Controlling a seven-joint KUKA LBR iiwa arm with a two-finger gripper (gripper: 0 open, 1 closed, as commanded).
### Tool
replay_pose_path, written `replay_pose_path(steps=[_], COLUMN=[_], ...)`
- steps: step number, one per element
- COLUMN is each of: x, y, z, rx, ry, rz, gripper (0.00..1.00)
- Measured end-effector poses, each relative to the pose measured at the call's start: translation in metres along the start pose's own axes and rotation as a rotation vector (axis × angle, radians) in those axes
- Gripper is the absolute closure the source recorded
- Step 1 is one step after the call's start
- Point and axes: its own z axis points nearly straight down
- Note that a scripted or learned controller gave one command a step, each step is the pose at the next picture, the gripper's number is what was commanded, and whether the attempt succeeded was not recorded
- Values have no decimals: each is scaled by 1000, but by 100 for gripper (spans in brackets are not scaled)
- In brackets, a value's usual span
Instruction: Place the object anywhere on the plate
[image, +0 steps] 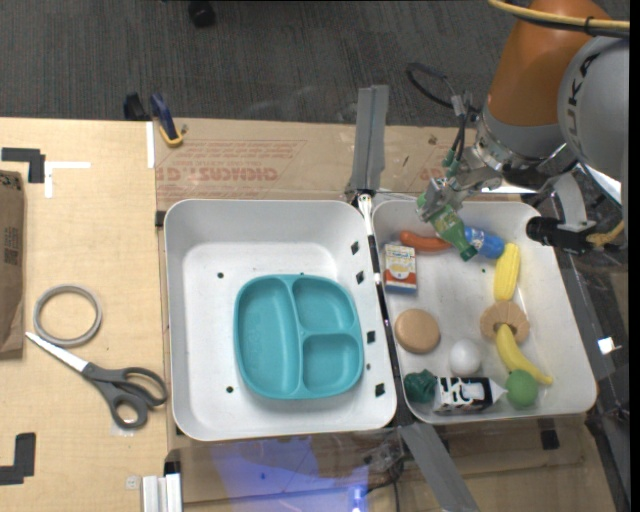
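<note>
Teal plate alone mid left bin, room all round, gripper over right bin's crowded far edge, jaws' state unclear

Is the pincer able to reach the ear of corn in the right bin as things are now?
Probably yes. The corn lies uncovered near the right bin's far side, nothing on top of it. The pincer hangs close by, over the green bottle, so only a short move is needed.

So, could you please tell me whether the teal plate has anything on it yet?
Empty. All three compartments of the teal plate show bare teal, and the toys, like the corn cob, lie in the right bin.
</note>
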Motion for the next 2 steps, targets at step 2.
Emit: replay_pose_path(steps=[2], x=[130], y=[-84], z=[-11], rx=[0], ry=[1], rz=[48], gripper=[100])
